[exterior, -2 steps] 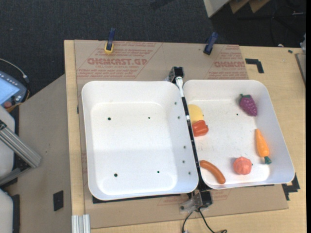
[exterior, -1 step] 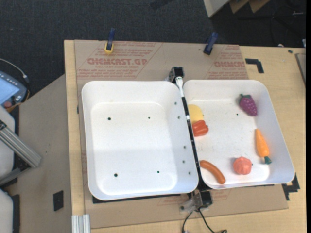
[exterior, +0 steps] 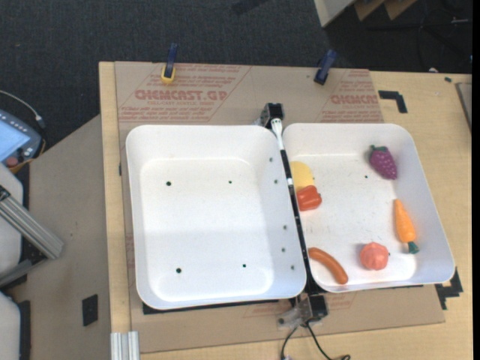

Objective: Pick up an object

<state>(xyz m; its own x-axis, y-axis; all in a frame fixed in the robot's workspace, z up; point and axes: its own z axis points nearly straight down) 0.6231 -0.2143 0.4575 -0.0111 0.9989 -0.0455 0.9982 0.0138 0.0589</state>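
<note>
The right bin [exterior: 352,145] holds several toy foods. A purple grape bunch [exterior: 382,161] lies at its far right. A yellow piece [exterior: 301,174] and a red piece [exterior: 308,198] sit together against the left wall. An orange carrot [exterior: 405,224] lies along the right wall. A pink-red round fruit [exterior: 374,256] and an orange-red sausage [exterior: 328,265] rest near the front edge.
The left bin [exterior: 142,201] stands beside the right one, their rims meeting along a clipped seam [exterior: 289,201]. Both rest on a cardboard sheet [exterior: 225,88] held by blue clamps [exterior: 171,62] at the back. Grey equipment [exterior: 19,201] sits off the bench's left.
</note>
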